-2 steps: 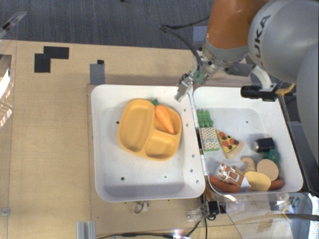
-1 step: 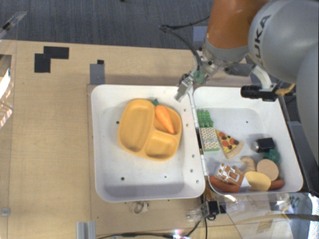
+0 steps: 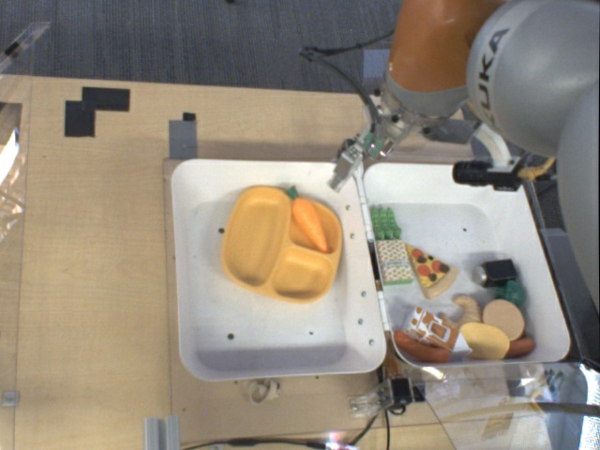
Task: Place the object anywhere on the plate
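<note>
Orange, tapered carrot [image 3: 310,225] with green top lies in the yellow plate's [image 3: 253,242] upper compartment; jaws [image 3: 348,169] state unclear.

Wooden bench [image 3: 94,279] bears two white bins [image 3: 202,345].

- The plate [image 3: 267,247] lies in the left bin [image 3: 202,345], toward its 12 o'clock side.
- The carrot [image 3: 310,224] rests in the plate's compartment at 2 o'clock.
- The right bin [image 3: 450,209] sits at 3 o'clock from the left bin, their edges touching.
- Toy foods [image 3: 441,298] cluster in the right bin's 6 o'clock half.
- The gripper [image 3: 349,165] hangs over the bins' shared edge, at 1 o'clock from the plate.
</note>
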Controlling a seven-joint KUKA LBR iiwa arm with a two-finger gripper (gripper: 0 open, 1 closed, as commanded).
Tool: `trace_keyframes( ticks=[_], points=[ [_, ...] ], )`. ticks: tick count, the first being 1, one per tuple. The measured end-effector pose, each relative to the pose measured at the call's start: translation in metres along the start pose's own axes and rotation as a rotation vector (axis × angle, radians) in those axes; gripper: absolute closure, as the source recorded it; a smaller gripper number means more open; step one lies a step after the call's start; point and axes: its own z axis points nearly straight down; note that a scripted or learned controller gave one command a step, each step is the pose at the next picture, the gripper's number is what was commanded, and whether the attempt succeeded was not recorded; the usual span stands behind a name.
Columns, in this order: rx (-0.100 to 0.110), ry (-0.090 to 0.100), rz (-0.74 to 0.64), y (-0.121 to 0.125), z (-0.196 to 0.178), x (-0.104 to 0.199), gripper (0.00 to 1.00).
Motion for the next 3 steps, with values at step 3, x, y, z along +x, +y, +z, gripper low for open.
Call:
trace_keyframes(
  ticks=[3],
  points=[
    [0.0,0.0,0.0,0.0,0.0,0.0,0.0]
  ],
)
